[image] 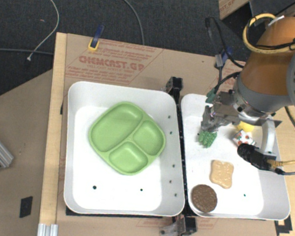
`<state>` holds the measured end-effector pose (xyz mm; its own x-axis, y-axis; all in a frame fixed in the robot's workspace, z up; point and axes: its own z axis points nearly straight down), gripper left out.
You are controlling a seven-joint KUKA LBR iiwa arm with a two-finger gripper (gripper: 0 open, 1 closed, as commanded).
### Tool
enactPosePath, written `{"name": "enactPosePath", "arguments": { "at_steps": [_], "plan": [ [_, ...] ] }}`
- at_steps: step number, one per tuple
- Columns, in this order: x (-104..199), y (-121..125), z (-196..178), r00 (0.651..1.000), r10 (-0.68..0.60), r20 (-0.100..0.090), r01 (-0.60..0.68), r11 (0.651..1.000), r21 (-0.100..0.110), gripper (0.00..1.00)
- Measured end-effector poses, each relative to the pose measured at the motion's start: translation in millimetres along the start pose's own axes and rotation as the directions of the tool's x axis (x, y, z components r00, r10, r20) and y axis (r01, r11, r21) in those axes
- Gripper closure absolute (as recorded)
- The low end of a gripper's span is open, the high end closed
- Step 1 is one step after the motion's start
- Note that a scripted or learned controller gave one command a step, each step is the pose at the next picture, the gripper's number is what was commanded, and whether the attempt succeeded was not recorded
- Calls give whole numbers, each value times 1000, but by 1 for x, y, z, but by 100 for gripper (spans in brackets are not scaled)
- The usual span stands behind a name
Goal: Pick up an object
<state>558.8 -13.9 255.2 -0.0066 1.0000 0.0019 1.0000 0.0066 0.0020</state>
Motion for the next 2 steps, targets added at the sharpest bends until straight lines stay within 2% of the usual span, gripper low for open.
{"name": "enactPosePath", "arguments": {
  "at_steps": [1,2],
  "plan": [
    [49,19,18,1000,1,1,-1,1000,1,100],
    [103,23,26,1000,1,-1,-1,1000,2,100]
  ]
}}
